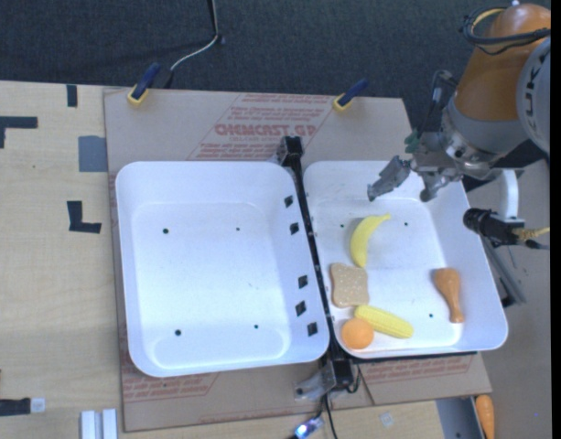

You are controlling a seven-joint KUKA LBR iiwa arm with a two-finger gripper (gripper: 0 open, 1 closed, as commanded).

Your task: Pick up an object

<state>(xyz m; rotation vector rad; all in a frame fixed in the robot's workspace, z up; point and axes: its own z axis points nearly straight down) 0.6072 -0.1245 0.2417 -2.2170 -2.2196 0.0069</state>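
Nearest me, bottom edge of the right bin: an orange at about 7 o'clock of that bin, touching a corn cob that lies just to its 2 o'clock, long axis running roughly 10-to-4. Just above those, a slice of bread, flat, close to the divider side. Over at 4 o'clock of the bin, well apart from the rest, a chicken drumstick, long axis near 12-to-6, fat end up. Next out, mid-bin, the banana: curved, long axis about 1-to-7, tip toward 1 o'clock, lower end just beside the bread. Farthest, at the bin's 12-to-1 o'clock edge, my gripper: fingers spread, nothing between them, hanging above the bin floor by the look of it. Left bin sits beside it, not my concern. Key relation: the banana is the closest candidate, lying at about 7 o'clock from the gripper, near but not under it. I judge the pick has not started; the next move needs a shift toward 7 o'clock and down, with the fingers closing across the banana's short axis. Risk: curved peel slipping out, or clipping the bread.
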